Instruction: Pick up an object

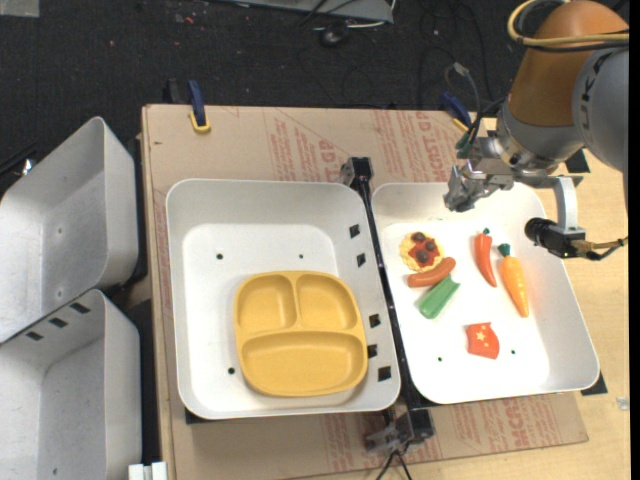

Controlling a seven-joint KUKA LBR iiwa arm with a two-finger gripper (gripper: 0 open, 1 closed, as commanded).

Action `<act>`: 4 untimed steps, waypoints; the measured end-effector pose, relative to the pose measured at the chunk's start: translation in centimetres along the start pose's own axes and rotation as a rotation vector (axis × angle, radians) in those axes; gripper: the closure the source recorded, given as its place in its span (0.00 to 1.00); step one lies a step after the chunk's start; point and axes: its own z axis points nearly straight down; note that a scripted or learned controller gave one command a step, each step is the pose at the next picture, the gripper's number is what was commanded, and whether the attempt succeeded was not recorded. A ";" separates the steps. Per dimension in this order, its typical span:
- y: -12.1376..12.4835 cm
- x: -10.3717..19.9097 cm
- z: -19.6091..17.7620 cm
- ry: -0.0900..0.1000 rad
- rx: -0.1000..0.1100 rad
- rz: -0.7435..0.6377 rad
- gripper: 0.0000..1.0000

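In the right white bin (570, 368) I see small toy foods: a pizza slice (420, 249), a red sausage (431, 272), a green piece (438, 298), a red chili (485, 258), an orange carrot (514, 280) and a red block (482, 340). My gripper (462, 200) hangs over this bin's far edge, well apart from them. The left white bin (190, 268) holds a yellow divided plastic tray (300, 333).

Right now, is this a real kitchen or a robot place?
Probably a robot lab, not a kitchen. The food, like the carrot, looks like toys lying in a white bin, cables trail across the dark floor, and the gripper hangs over them.
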 end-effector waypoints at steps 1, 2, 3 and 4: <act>-2.4 4.6 -1.4 0.003 0.005 -0.004 1.00; -4.5 9.2 -2.4 0.003 0.007 -0.005 1.00; -6.0 13.7 -2.3 0.002 0.008 -0.004 1.00; -8.3 18.6 -2.5 0.003 0.009 -0.006 1.00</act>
